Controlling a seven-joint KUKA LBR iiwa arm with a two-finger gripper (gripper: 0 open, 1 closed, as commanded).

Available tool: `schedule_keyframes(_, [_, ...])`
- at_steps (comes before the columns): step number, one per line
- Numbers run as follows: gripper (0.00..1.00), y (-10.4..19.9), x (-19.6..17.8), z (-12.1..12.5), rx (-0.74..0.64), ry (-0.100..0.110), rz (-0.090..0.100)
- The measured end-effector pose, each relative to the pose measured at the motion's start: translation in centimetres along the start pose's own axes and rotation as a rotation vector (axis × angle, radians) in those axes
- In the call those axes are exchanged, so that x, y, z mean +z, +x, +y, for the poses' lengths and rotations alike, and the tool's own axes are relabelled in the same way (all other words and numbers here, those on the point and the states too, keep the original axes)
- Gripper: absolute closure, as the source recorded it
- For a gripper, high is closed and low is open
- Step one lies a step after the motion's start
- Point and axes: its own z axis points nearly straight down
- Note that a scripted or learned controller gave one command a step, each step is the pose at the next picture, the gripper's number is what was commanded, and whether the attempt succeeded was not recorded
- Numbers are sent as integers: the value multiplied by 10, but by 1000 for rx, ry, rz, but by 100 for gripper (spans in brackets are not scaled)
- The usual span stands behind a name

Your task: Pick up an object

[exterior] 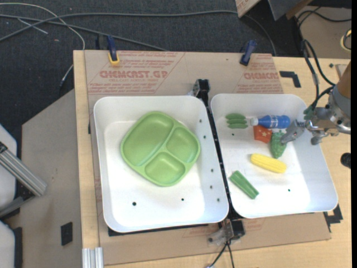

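A robotics lab: two white bins (pixel 106 127) clamped (pixel 113 55) to a cardboard-covered tabletop (pixel 167 71), loose cables (pixel 50 21) trailing over dark carpet (pixel 167 15).

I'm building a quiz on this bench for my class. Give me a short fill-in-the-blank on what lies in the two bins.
The green divided plate lies in the ____ bin.
The toy corn cob is coloured ____.
The divided plate has ____ compartments.
The gripper reaches over the ____ bin.

Missing words: left; yellow; three; right
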Motion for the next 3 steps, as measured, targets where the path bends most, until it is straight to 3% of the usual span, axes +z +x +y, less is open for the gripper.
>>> schedule_keyframes(1, [0, 1, -8, 3, -4, -14, -3])
schedule_keyframes(3, [0, -8, 94, 3, -3, -9, -1])
